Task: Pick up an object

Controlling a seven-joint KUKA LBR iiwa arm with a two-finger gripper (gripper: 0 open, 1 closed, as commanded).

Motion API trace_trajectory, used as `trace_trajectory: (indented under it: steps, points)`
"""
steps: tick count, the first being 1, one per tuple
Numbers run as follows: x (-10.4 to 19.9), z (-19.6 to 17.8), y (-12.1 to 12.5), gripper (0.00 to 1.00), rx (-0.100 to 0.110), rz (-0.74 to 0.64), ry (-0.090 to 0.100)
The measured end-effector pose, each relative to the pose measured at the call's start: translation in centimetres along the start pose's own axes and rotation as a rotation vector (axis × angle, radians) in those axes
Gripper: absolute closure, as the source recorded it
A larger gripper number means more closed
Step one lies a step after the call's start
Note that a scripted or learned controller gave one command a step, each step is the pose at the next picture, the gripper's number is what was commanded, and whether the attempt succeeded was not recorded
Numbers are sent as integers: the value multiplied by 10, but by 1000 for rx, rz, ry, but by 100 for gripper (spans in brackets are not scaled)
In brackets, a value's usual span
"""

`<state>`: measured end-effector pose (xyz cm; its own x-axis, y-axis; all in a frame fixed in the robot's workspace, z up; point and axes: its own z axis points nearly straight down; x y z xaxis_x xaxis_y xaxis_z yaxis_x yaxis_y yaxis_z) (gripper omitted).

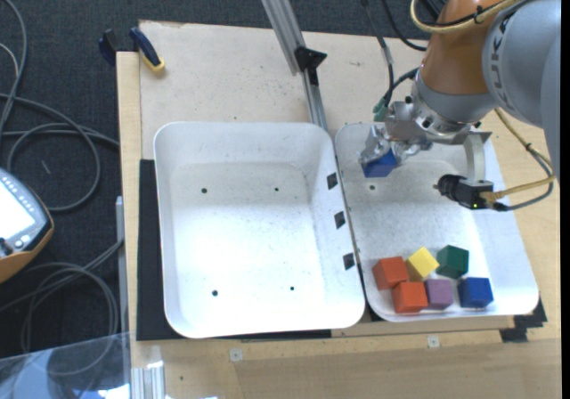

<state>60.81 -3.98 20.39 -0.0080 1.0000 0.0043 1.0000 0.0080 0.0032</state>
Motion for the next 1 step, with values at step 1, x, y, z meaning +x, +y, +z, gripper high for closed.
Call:
trace_trajectory:
  steps: [1]
  points:
    - [79, 5, 56, 100, -1, -1, 0]
